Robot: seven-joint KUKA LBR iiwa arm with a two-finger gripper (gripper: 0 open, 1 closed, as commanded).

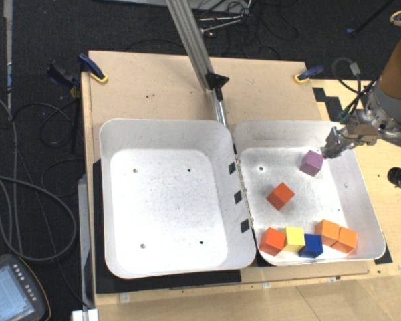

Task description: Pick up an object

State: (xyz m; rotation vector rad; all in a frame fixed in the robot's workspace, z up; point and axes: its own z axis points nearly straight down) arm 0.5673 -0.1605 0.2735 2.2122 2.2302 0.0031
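Note:
A purple cube (312, 162) sits in the upper part of the right bin (361, 199). My gripper (331, 148) hangs just to its upper right, tips close to the cube's top corner. An orange-red cube (280, 196) lies alone near the bin's middle. Along the front wall sit an orange-red cube (273, 241), a yellow cube (295, 237), a blue cube (312, 245) and two orange cubes (337, 235). Nothing shows between the gripper and any cube.
The left bin (113, 179) lies beside the right one, with black clips along the shared edge. A metal pole (190, 35) slants over the bench toward the bins' junction. Blue-and-yellow clamps (92, 67) hold the board's far corners.

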